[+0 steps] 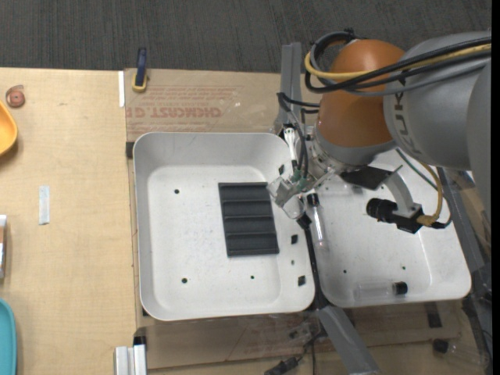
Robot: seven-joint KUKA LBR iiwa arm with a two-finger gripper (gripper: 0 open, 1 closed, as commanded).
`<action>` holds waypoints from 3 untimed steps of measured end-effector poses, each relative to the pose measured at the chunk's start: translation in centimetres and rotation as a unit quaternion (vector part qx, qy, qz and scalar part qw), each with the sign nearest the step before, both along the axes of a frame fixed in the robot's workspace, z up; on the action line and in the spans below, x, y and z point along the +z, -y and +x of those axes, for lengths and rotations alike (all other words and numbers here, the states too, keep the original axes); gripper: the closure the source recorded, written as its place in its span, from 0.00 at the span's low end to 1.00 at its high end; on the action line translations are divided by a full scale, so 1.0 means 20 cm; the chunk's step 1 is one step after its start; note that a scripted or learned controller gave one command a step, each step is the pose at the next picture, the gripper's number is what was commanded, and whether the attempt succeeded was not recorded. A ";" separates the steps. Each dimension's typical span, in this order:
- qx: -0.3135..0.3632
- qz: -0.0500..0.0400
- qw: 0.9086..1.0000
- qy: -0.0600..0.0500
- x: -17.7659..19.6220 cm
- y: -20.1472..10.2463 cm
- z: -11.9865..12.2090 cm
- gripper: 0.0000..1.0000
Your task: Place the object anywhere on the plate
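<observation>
A black ribbed rectangular plate (248, 219) lies flat near the middle of the left white bin (156, 233). My gripper (295, 194) hangs over the seam between the two bins, just right of the plate's upper right corner, under the orange band (355, 92) of the arm. A small greenish-grey bit (299, 180) shows at the gripper's tip, and I cannot tell whether it is a held object or part of the tool. A small dark piece (400, 288) lies near the front wall of the right bin (437, 272).
A black connector with a yellow cable (391, 212) hangs from the arm over the right bin. Cardboard (195, 104) lies behind the bins. The wooden bench (62, 209) to the left bears an orange thing (6, 131) and a teal thing (6, 338) at its edge.
</observation>
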State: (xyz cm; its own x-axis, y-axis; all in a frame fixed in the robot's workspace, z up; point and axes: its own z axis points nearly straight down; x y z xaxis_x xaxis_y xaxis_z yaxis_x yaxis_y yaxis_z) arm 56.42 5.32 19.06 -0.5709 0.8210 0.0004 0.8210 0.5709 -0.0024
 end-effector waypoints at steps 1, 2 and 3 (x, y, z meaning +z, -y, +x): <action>0.035 0.000 0.999 0.000 0.04 -0.30 -0.13 1.00; 0.213 0.000 0.977 0.001 0.28 -0.32 0.15 1.00; 0.482 0.001 0.876 0.002 0.47 -0.43 0.26 1.00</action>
